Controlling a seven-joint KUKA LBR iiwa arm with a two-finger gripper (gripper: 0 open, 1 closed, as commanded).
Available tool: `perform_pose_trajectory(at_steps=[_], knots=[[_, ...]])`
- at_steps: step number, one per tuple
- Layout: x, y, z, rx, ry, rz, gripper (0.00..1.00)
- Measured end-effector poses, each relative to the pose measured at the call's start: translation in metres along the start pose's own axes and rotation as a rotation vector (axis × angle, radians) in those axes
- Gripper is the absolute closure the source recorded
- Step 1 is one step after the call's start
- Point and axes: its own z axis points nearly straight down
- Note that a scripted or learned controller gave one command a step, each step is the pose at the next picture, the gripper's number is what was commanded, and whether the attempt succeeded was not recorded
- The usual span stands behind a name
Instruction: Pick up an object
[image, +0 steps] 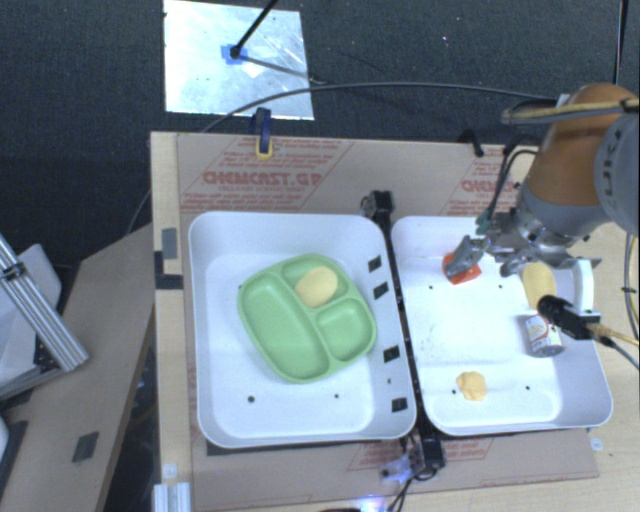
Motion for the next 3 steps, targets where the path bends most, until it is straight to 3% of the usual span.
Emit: perform_pose_trajectory(at_steps=[1,3], knots=[[0.000,0.003,-0.007,-0.012,-0.001,-0.002,0.00],[0.009,-0.001,0.102,-0.009,0.000,0.000,0.00]])
